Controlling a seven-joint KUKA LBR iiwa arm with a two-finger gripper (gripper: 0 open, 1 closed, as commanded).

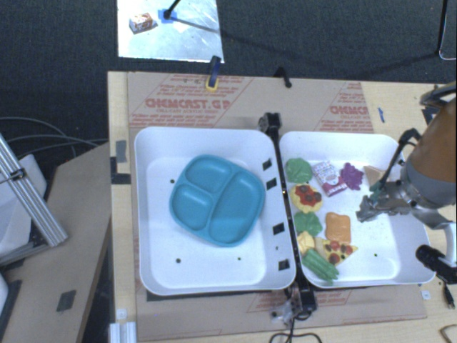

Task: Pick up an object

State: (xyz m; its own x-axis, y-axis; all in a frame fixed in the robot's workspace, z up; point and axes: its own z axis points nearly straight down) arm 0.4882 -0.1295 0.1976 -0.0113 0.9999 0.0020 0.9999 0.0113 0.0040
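**Ana:** Grey metal and that orange band are coming in from the right, so where exactly is the claw [371, 207]?

**Ben:** Low over the right bin [385, 263], above bare white floor just right of the toy food. Whether it is released or clenched, I cannot tell; the tip is a dark blur from this angle, and nothing shows between it.

**Ana:** Which object would you go for?

**Ben:** The purple piece [350, 175] sits nearest, just up and left of the tip. The orange block [338, 227] lies a little left and below. Both stand somewhat apart from the crowded column by the divider, where the green leafy piece [299, 169], the red and yellow piece [305, 197] and the green pod [320, 264] nearly touch.

**Ana:** So avoid the cluster?

**Ben:** I would. Centre over one loose item, come straight down, and close across its narrow side. The orange block looks flat and firm, probably the easiest hold.

**Ana:** And the left bin [153, 213]?

**Ben:** It holds the blue divided plate [216, 199], too broad to suit this grip, I'd judge.
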